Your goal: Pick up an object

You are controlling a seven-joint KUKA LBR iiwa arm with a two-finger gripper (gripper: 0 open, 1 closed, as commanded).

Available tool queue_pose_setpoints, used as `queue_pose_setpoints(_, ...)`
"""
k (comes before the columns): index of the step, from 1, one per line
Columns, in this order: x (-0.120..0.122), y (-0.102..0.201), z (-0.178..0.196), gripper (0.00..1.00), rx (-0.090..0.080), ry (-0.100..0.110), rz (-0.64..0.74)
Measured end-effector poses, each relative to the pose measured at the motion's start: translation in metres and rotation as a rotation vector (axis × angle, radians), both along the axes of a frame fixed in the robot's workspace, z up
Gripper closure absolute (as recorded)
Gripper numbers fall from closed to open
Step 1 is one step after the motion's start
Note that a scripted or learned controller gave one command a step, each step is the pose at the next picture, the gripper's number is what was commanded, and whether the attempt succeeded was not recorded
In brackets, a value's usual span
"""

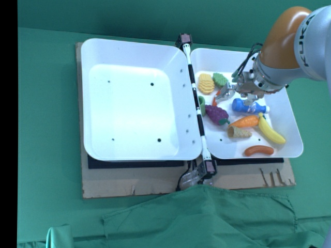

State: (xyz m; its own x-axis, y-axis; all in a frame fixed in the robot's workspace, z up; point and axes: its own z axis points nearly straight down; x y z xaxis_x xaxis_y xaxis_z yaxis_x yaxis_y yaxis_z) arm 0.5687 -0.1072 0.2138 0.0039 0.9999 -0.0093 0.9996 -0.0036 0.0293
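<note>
The toys lie in the right bin (289, 138): one blue bottle (247, 106), one carrot (245, 121), one banana (271, 130), one sausage (258, 150), one cone (239, 133), one grape bunch (217, 114), one corn cob (206, 83). The gripper (243, 91) hangs just above the bottle, arm (289, 40) slanting in from the right. The left bin (137, 99) sits alongside.

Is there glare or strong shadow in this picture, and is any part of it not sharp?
In the camera view, light is even and shadows are soft; the left bin floor looks washed out by bright glare; the toys in the right bin, such as the banana, are small and slightly soft; the gripper is too small for detail.
</note>
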Motion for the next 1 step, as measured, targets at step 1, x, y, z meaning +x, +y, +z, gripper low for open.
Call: queue_pose_setpoints(1,0.0009,-0.0021,0.0113,1.0,-0.003,-0.005,-0.005)
